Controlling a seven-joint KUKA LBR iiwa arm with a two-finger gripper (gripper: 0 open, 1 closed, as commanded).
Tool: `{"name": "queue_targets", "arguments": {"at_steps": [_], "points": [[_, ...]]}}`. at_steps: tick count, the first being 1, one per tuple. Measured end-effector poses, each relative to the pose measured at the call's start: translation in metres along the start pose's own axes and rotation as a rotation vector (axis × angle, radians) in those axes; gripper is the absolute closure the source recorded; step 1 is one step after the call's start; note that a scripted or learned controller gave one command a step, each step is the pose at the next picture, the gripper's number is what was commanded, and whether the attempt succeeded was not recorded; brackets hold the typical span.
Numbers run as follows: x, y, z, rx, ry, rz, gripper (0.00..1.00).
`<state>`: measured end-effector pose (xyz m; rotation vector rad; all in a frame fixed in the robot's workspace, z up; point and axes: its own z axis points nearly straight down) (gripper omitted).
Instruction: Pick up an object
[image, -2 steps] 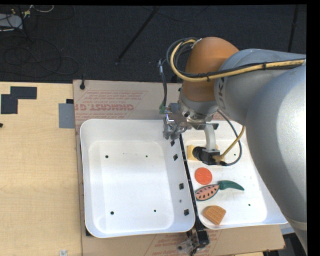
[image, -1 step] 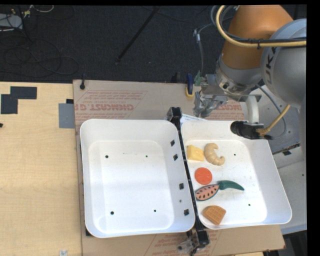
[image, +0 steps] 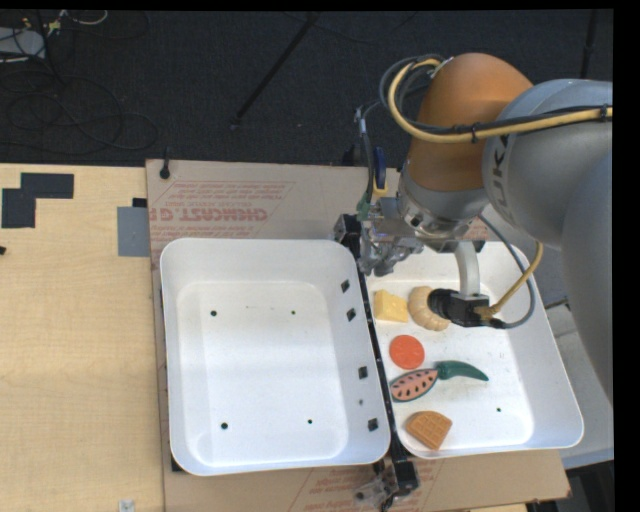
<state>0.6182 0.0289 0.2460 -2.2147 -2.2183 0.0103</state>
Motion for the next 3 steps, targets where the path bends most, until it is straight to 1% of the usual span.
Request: {"name": "queue_targets", "arguments": {"at_steps": [1, 2, 3], "points": [[0.033, 0.026, 0.039, -0.005, -0.001, -0.001, 1.0], [0.021, 0.023, -0.123, -0.026, 0.0, 0.001, 1.0], [0.038, 0.025, -0.146, -0.01, 0.0, 0.0, 1.0]]}}
